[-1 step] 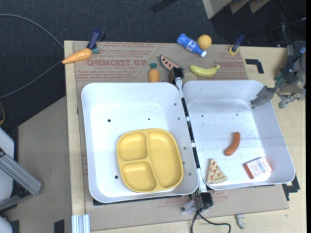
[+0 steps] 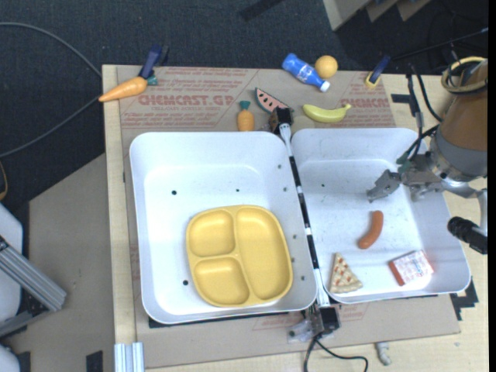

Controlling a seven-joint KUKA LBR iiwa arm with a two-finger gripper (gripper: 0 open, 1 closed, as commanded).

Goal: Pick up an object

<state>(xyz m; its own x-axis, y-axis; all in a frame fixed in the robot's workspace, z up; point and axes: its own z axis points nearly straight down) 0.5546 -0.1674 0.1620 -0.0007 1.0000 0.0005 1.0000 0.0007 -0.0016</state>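
The right bin (image 2: 349, 149) holds three toy foods. An orange-red sausage (image 2: 370, 229) lies near its middle, a pizza slice (image 2: 343, 274) lies at its front left, and a red and white packet (image 2: 411, 267) lies at its front right. My gripper (image 2: 401, 189) reaches in from the right and sits over the bin's back right area, just above and to the right of the sausage. Its fingers are spread open with nothing between them. The grey arm with its orange band (image 2: 467, 122) rises behind it.
The left bin (image 2: 155, 169) holds a yellow divided plate (image 2: 239, 254). Behind the bins on the bench lie a carrot (image 2: 124, 90), a small orange toy (image 2: 246, 119), a watermelon slice (image 2: 268, 99), a banana (image 2: 325, 112), a blue bottle (image 2: 304, 71) and an orange ball (image 2: 326, 66).
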